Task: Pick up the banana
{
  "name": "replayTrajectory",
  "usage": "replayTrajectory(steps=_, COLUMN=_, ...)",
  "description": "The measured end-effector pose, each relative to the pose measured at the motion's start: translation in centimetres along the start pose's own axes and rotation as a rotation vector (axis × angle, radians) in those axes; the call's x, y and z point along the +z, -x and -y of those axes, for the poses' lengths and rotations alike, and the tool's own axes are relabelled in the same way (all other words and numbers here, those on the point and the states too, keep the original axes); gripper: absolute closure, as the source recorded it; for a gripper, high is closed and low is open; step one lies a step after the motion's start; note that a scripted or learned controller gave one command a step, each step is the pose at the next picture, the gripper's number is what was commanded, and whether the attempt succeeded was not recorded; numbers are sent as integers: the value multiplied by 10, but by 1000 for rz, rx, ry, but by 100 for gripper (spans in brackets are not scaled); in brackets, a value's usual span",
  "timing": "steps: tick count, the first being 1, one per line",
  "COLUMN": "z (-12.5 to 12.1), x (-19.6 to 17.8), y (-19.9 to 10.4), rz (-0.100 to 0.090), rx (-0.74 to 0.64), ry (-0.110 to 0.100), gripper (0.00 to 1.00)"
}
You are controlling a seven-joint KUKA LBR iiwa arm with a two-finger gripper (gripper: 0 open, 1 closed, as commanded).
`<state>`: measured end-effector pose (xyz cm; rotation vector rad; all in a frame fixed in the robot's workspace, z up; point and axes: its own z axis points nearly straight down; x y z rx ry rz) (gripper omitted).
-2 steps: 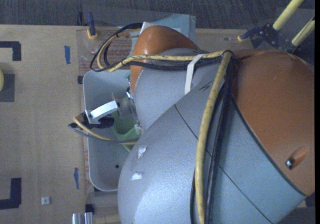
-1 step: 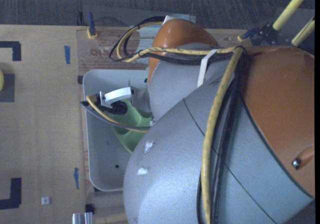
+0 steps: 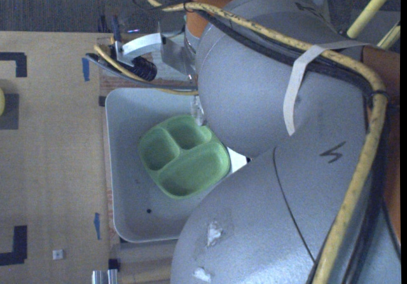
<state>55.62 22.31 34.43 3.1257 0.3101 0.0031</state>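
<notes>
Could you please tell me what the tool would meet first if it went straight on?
Probably the upper rim of the white bin, just below the tool, not the green divided tray. The arm hides its tip, so depth is unclear.

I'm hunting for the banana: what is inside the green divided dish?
The green dish shows only bare plastic in its visible compartments. The grey arm covers its right edge and the white bin beyond, so anything there is hidden.

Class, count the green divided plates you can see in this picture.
1. The green plate lies in the white bin, beside the grey arm, which covers much of the bin; others may be hidden.
</notes>
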Motion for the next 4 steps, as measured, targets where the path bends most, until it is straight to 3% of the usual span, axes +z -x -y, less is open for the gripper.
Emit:
replayTrajectory(steps=1, z=3, x=176, y=17, rz=7, rx=-51, ry=-1, gripper=100)
replayTrajectory(steps=2, z=-22, x=121, y=79, rz=7, rx=-98, ry=-2, gripper=100)
replayTrajectory(steps=3, z=13, x=-21, y=49, rz=5, rx=-437, ry=-2, gripper=100)
replayTrajectory(steps=4, z=17, x=82, y=72, rz=7, rx=-558, ry=-3, gripper=100)
